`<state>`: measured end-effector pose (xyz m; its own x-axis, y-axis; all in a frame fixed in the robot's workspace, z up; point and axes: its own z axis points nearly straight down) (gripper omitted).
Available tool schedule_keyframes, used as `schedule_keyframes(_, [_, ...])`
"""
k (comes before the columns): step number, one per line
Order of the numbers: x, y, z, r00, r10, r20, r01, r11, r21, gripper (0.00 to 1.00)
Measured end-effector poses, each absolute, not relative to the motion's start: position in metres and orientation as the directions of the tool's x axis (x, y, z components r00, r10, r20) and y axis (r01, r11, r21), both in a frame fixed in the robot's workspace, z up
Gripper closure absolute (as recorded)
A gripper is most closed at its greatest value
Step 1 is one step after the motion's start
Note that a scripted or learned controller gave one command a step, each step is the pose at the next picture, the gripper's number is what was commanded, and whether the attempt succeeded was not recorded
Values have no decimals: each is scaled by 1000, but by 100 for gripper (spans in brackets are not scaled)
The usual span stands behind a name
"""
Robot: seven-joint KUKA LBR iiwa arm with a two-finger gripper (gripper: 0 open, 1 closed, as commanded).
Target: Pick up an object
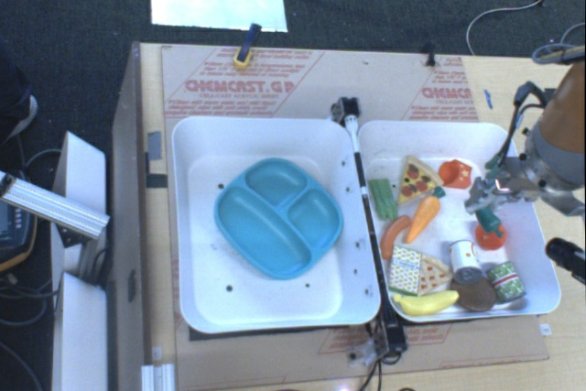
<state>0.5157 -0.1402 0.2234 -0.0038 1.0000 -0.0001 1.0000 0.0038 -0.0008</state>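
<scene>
The right bin (549, 284) holds several toy foods. Among them are a pizza slice (417, 179), a red pepper piece (455, 172), a carrot (422, 218) and a green stick (382, 198). Toward the front lie a checked cracker (406, 270), a yellow banana (425, 303), a small white can (464, 255), a brown cookie (474, 293) and a green can (505, 281). My gripper (489, 213) hangs low over the bin's right side, right above a red round toy (492, 239) with a teal part on top. Nothing is visibly lifted.
The left bin (197, 288) holds a blue divided plate (277, 216). A black-edged ridge (363, 206) separates the two bins. The arm's grey body (558, 151) enters from the right above the right bin's wall. Cables lie on the bench behind it.
</scene>
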Motion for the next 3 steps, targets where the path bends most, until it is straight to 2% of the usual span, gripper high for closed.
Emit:
schedule_keyframes(1, [513, -99, 219, -4, 1000, 0, 1000, 4, -3, 100])
schedule_keyframes(2, [570, -141, 234, -2, 1000, -1, 1000, 2, -1, 100])
schedule_keyframes(3, [594, -107, 220, -5, 1000, 0, 1000, 5, -1, 100])
